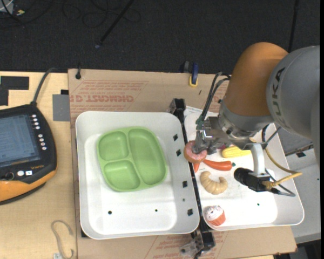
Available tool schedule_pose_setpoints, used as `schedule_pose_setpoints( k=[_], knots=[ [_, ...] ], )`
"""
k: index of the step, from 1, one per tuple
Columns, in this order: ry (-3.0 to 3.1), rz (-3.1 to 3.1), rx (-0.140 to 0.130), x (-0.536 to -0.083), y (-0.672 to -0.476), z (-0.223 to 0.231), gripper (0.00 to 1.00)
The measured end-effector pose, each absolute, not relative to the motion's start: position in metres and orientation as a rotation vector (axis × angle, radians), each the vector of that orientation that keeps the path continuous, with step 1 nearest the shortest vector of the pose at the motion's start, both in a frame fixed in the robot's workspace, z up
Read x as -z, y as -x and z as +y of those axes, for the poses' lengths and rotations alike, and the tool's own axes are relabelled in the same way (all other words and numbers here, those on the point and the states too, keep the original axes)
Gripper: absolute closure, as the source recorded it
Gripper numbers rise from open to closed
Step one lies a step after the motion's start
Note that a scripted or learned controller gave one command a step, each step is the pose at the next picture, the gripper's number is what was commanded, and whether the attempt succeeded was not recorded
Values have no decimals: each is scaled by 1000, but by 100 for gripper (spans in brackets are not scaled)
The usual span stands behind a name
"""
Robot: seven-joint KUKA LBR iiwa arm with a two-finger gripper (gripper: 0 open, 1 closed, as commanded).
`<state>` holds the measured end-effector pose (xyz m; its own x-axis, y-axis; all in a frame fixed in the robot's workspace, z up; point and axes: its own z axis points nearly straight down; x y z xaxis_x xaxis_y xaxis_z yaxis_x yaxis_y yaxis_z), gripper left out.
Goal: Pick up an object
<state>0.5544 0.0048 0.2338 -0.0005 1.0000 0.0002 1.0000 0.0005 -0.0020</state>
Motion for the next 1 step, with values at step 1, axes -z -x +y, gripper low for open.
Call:
schedule_pose_setpoints(
  k=[1],
  knots=[
    [2220, -2218, -5, -236, -547, -2, 100]
  ],
)
